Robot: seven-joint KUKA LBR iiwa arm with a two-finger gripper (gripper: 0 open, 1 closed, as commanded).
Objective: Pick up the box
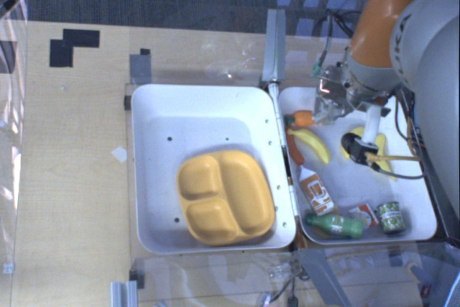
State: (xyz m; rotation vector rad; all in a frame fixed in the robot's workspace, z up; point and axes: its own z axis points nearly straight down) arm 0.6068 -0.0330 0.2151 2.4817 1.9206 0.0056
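While the end effector [332, 106] hangs low over the far-left part of the right bin [424, 226], the box [316, 193] lies nearer the camera, against that bin's left wall, between the banana [313, 144] above it and the green bottle [335, 225] below. It's a white and orange carton, lying flat, long axis running roughly along the bin wall with a slight slant. So the box sits toward the near edge from the end effector, almost straight down the view, with the banana and an orange carrot-like piece [302, 118] in between. Can't tell whether the end effector is open or closed; nothing visibly gripped. Box label shows orange print, too blurred to read. Green can [390, 216] has a label too, unreadable. My read: approach needs to clear the banana, then line up across the box's short side. Left bin [154, 126] holds a yellow tray [224, 195], not relevant.
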